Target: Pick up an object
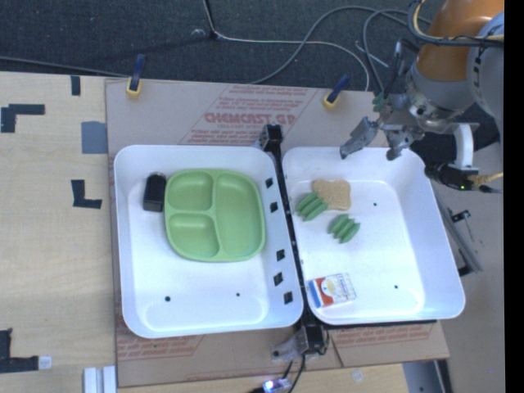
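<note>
My gripper (pixel 377 143) hangs open above the far edge of the right bin (pixel 426 244), with nothing between its fingers. In that bin lie a tan slice of bread (pixel 332 192), a green ridged piece (pixel 310 206) just left of the bread, a second green ridged piece (pixel 344 228) below it, and a small white carton with red and blue print (pixel 332 290) near the front left corner. The gripper is up and to the right of the bread, apart from it.
The left bin (pixel 139 285) holds a green divided plate (pixel 215 214) and a small black block (pixel 154 192) at the plate's left. Black clips run along the divider between the bins. Cables trail over the dark floor behind the bench.
</note>
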### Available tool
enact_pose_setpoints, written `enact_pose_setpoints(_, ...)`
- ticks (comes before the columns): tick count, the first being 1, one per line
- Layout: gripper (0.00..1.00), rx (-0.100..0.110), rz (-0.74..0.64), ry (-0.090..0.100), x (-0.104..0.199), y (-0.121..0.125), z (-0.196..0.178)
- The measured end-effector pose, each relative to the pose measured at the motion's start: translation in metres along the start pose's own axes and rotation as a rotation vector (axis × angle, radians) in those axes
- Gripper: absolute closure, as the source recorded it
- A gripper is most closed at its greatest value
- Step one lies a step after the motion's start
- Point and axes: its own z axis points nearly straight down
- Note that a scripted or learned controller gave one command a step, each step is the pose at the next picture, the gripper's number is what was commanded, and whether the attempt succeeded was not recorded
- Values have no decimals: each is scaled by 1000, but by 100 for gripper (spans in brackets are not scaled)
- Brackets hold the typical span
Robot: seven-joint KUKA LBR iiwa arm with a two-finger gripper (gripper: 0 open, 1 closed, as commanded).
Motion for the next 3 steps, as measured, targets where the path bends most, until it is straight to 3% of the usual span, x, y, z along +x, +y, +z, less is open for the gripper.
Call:
enact_pose_setpoints(1,0,-13,-3,-2,0,2,-8)
enact_pose_setpoints(3,0,-7,-2,-3,-5,-1,121)
